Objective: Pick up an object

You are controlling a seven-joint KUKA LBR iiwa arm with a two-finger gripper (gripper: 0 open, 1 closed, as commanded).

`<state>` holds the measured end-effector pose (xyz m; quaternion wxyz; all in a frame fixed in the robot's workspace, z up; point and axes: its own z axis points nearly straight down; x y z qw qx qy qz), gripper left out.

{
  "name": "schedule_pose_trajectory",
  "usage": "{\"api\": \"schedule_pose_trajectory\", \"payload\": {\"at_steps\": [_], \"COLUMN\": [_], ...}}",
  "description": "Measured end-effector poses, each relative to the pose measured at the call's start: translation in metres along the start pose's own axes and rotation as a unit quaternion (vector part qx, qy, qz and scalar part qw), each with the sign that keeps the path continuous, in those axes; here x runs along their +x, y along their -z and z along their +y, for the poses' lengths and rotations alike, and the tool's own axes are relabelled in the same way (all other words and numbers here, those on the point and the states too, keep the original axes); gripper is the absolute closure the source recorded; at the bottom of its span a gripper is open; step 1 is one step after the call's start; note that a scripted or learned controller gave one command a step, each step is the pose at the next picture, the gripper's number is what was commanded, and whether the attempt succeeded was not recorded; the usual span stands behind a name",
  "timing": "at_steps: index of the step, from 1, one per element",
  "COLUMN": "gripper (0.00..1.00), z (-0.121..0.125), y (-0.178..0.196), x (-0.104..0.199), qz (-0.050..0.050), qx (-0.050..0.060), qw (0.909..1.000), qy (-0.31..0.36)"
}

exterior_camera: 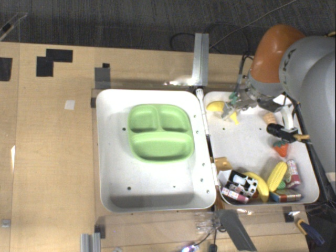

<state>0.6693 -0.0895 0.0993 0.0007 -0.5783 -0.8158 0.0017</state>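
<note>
A green plate with three compartments lies in the left bin, a little above that bin's middle, with white floor bare all round it. Everything else sits to the plate's right, across the wall between the bins, in the right bin.

The gripper is low over the right bin's far corner, to the right of the plate and level with its top edge. Whether it is open, closed or gripping something cannot be told (the tip is small and blurred at this slant). A yellow toy lies just beside it on the plate's side, close to the dividing wall; contact between the two cannot be made out. The grey arm and its orange band stand further right of the plate and higher in the view.

Lower than the plate's bottom edge and to its right is a cluster: a black-and-white box, a banana touching it, a corn cob standing at a tilt, and some markers. A small orange-red thing lies above the corn cob, level with the plate's lower compartment.
</note>
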Motion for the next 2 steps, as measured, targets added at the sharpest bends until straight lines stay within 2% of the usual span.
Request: {"api": "schedule_pose_trajectory", "payload": {"at_steps": [1, 2], "gripper": [1.00, 1.00], "z": [0.014, 0.019], "y": [0.088, 0.174], "x": [0.036, 0.055], "qz": [0.000, 0.000], "qx": [-0.006, -0.006], "qw": [0.9955, 0.9964], "qy": [-0.095, -0.085]}}
